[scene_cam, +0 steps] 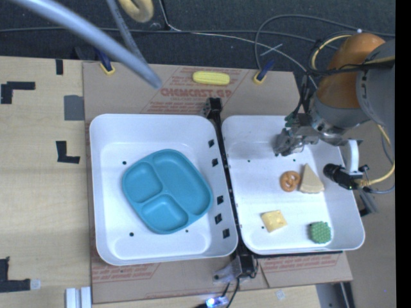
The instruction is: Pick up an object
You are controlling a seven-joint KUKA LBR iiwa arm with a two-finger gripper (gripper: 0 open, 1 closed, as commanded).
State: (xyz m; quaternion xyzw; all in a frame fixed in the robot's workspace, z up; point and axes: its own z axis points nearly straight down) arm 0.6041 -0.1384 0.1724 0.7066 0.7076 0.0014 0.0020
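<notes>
In the right bin (pixel 257 140) lie an orange pretzel-like piece (pixel 289 181), a beige wedge (pixel 312 181) touching it, a yellow cube (pixel 274 221) and a green textured block (pixel 319 232). My gripper (pixel 286 144) hangs over the upper part of the right bin, above and slightly left of the pretzel piece. Nothing shows between its fingers. The grey arm with its orange band (pixel 350 63) reaches in from the right.
The left bin (pixel 103 146) holds a blue divided plate (pixel 167 190). A yellow banana-shaped item (pixel 210 78) lies on the cardboard behind the bins. Cables run across the back, and a grey pole (pixel 83 31) crosses the upper left.
</notes>
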